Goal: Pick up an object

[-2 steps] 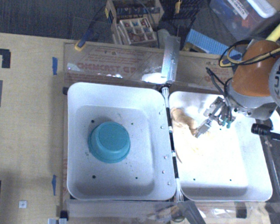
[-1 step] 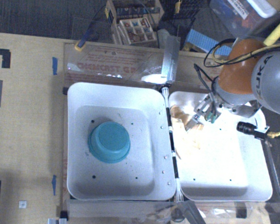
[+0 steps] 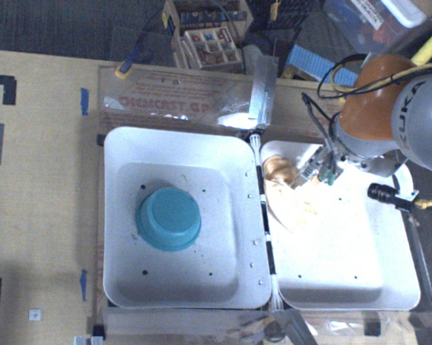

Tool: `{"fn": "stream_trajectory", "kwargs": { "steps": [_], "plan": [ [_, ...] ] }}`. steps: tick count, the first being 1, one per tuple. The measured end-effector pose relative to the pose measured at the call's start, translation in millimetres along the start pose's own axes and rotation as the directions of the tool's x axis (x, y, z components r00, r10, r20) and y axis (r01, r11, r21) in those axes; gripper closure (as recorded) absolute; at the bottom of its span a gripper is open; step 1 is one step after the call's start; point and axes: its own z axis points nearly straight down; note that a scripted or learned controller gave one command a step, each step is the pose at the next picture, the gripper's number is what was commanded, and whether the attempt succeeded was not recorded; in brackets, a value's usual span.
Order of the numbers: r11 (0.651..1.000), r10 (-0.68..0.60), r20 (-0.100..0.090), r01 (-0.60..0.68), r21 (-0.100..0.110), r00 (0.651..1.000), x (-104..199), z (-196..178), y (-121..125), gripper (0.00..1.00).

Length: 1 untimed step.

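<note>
Claw [image 3: 314,170] is sitting low over the far-left corner of the right bin [image 3: 385,293], arm [image 3: 400,108] reaching in from the right. A small brownish object [image 3: 277,168] is lying just left of the claw tip, close to the bin's left wall; looks touching or nearly so, can't tell which. Its shape is too washed out by glare to be calling a long axis. Claw state: can't tell from this angle, and nothing is visibly held. Judging the next move as a short shift left and down onto the object; the wall and corner are crowding that side. A blue bowl [image 3: 169,218] is sitting upside down mid left bin [image 3: 121,153], well apart, not interfering.
</note>
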Motion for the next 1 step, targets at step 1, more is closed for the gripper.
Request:
{"fn": "stream_trajectory", "kwargs": {
  "steps": [1],
  "plan": [
    [0.981, 0.191, -0.011, -0.191, 0.014, 0.981, 17.3, -79.4, 21.0, 1.00]
  ]
}}
